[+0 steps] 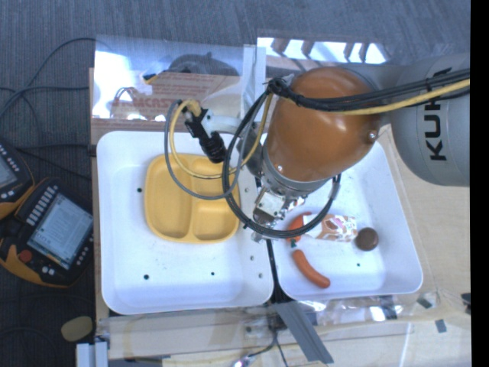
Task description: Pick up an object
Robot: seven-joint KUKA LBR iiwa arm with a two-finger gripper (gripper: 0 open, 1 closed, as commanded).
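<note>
Approach step: gripper (269,219) hangs low over the right bin's (397,274) left edge, grip state can't tell. Orange sausage (310,270) lies just right-near of it. Next: centre over it, descend.

Yellow tray (187,205), orange sausage (311,270)

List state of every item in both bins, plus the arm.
Yellow plastic divided tray: flat in the left white bin, nothing in it.
Orange sausage-shaped toy: lying loose in the right white bin.
Crinkled clear snack packet: lying flat.
Small brown ball: resting beside the packet.
Grey arm with orange band: low over the right bin.
</note>
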